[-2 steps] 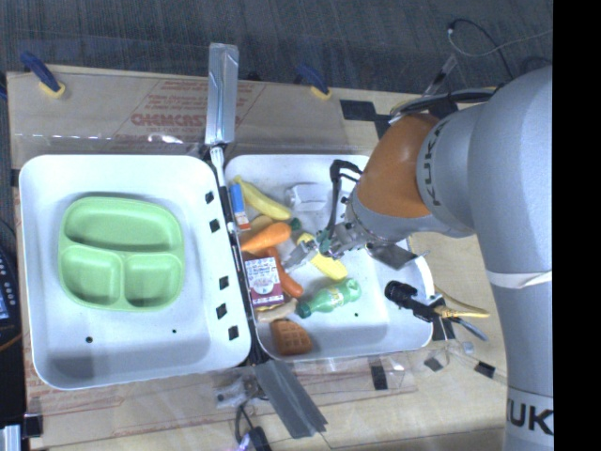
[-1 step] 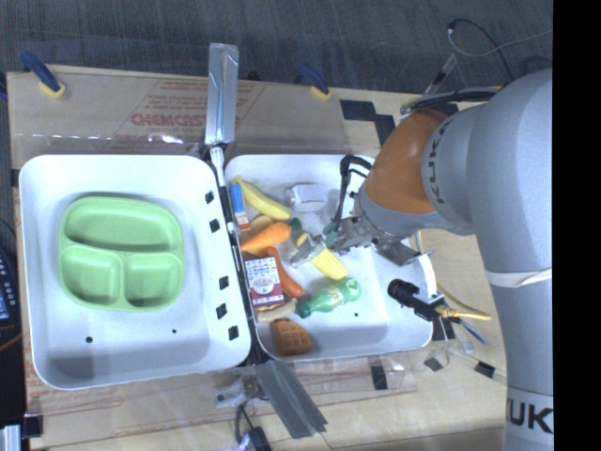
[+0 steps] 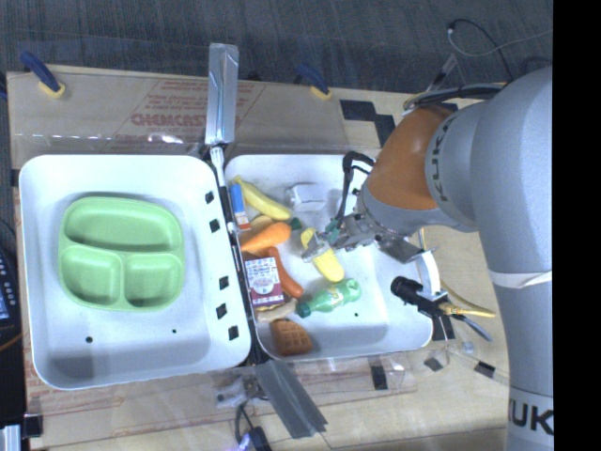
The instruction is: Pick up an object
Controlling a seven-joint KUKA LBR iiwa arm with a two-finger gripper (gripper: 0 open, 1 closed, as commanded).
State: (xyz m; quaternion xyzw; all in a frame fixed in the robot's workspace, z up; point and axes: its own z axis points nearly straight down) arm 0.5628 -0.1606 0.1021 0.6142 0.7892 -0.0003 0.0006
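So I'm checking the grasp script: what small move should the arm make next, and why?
Probably a short descent straight down: the gripper hangs over the right bin directly above the yellow toy piece, with nothing visibly held yet.

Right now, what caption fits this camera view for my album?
Robot arm reaches into the right bin of toy food, beside a green tray in the left bin.

Robot lab: clamped bench (image 3: 169,111), white bins (image 3: 38,252), cables (image 3: 479,40)
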